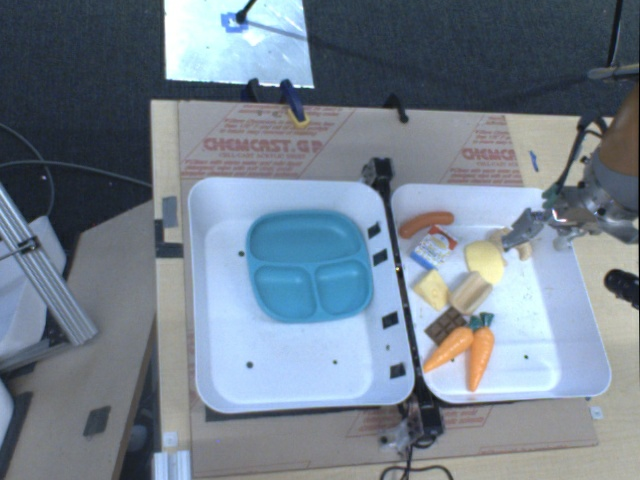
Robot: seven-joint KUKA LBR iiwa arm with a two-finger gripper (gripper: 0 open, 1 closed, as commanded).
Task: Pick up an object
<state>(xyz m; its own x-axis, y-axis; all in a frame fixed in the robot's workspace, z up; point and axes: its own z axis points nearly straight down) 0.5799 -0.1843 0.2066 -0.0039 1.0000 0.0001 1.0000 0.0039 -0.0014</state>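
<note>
The right bin (570, 368) holds several toy foods. A sausage (425, 224) lies at its back left, with a small blue and white carton (432, 248) just in front of it. A round yellow fruit (485, 261) sits in the middle, and a cheese wedge (432, 290) and a tan block (470, 293) lie before it. A chocolate bar (445, 324) and two carrots (448, 348) (479, 356) lie nearer the front. My gripper (522, 234) hangs over the bin's back right, just right of the yellow fruit and pointing toward it. Nothing shows in its grasp.
In the left bin (215, 368) rests a blue divided plate (307, 266). A black divider (395, 288) joins the two bins. The right bin's front right floor is bare white. The arm (610, 183) enters from the right above the bench edge.
</note>
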